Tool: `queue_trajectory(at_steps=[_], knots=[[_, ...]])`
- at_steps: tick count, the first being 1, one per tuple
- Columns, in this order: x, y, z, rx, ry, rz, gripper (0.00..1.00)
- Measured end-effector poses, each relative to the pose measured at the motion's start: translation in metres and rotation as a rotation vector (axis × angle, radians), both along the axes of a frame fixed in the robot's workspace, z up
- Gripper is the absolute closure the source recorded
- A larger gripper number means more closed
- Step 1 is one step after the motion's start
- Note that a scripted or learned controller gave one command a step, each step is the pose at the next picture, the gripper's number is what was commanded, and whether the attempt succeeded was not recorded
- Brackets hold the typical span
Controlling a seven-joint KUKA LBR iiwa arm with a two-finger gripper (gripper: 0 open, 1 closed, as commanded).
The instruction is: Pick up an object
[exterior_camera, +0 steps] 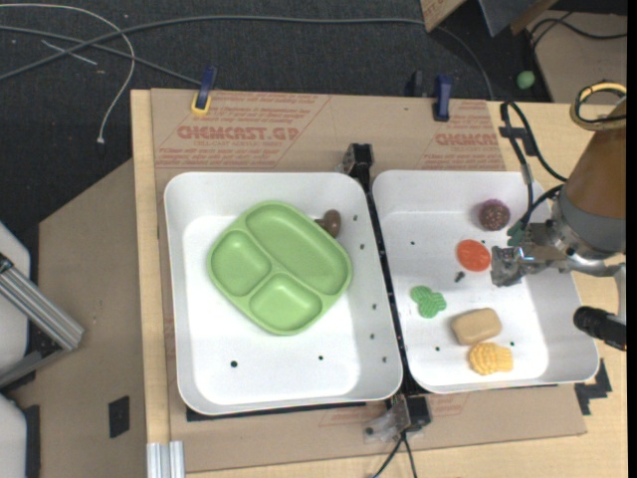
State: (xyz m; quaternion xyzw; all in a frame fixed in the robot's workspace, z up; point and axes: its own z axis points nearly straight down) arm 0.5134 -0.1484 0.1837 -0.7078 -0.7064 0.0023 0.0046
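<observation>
The gripper point(506, 264) hangs low in the right bin point(557, 366), whether clenched or released I cannot tell. The tomato point(474, 256) lies just to its left, nearly touching, nearest of all; the bread point(476, 326) waits further down.

Green divided plate point(281, 266) crowds left bin point(199, 366).

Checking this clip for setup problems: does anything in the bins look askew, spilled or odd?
Only the green divided plate stands out slightly: it lies skewed in the left bin, with a small brown item touching its rim. The right bin's toy foods lie apart, unspilled.
</observation>
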Motion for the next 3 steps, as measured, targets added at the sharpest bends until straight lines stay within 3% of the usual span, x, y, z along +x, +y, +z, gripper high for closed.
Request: queue_trajectory(at_steps=[1,3], knots=[[0.002,0.0,0.003,-0.002,-0.008,0.002,0.0],[-0.002,0.001,-0.098,0.0,-0.001,0.001,0.0]])
